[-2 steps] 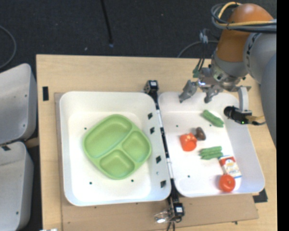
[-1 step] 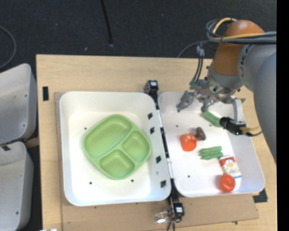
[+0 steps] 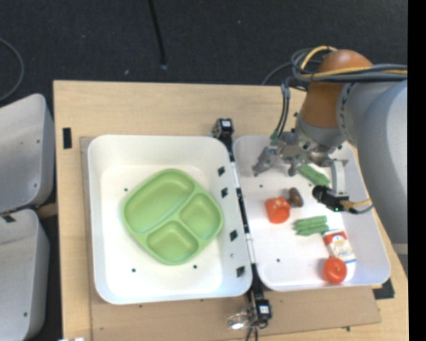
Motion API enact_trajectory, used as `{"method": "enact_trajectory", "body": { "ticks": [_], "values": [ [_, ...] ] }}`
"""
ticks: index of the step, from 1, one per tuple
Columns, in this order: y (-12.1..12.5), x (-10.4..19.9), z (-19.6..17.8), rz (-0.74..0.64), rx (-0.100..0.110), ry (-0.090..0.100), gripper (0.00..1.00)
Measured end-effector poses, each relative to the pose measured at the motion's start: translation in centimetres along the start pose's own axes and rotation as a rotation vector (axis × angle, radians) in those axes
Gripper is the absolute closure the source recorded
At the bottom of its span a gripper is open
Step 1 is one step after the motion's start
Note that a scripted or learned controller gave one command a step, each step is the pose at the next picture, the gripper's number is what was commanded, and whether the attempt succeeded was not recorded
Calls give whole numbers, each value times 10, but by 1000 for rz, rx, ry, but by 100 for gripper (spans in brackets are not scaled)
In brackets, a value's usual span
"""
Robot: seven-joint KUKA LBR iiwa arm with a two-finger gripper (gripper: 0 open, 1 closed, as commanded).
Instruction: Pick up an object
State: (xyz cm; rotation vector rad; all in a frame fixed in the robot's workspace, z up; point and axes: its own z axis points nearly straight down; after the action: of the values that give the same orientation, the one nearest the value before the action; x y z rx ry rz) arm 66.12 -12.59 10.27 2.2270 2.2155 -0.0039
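Below the tool [image 3: 292, 163], a red tomato [image 3: 334, 269], carton [image 3: 339, 244], green beans [image 3: 311, 225] and red pepper [image 3: 277, 209] lie in the right bin [image 3: 270, 261]; the tool hangs at its far end, grip state unclear.

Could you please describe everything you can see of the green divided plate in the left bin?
The green divided plate is a light green, plastic-looking tray with rounded corners and three compartments: one long one on the upper left and two smaller ones on the lower right. It lies flat, right side up, turned at a slant, near the middle of the left bin. Nothing lies in it, and only the bin floor touches it.
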Motion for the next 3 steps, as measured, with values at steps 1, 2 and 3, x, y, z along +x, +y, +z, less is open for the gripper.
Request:
{"method": "enact_trajectory", "body": {
  "ticks": [1,2,3],
  "values": [
    [1,-1,-14,3,-5,0,100],
    [4,-11,-63,-1,-8,0,100],
    [6,-12,-110,-4,-9,0,100]
  ]
}}
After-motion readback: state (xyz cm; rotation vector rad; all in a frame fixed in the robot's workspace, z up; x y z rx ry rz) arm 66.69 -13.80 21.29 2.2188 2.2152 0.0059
